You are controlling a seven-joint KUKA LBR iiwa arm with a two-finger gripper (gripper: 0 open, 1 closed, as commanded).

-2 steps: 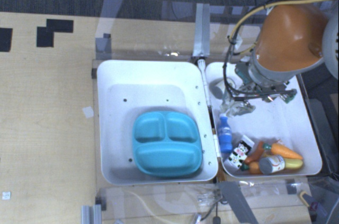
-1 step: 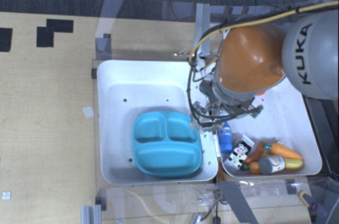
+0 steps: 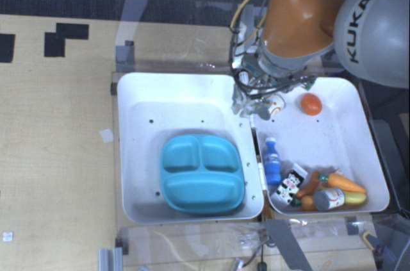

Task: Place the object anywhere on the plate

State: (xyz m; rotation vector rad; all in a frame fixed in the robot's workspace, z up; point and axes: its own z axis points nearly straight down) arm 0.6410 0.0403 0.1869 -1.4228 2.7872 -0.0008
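Hovering at the right bin's (image 3: 359, 135) upper-left corner, the gripper (image 3: 256, 106) seems mid-pick; whether its jaws are open or hold anything cannot be told. Next comes a carry left to the blue plate (image 3: 202, 173).

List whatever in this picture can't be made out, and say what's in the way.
- Gripper: the orange band and wrist sit above it in the camera view, so its fingertips are a dark tangle at the bins' shared wall.
- Pile in the right bin's near corner: the carrot, grey can and black-and-white toy overlap, hiding what lies beneath.
- Blue bottle: label too small to read.
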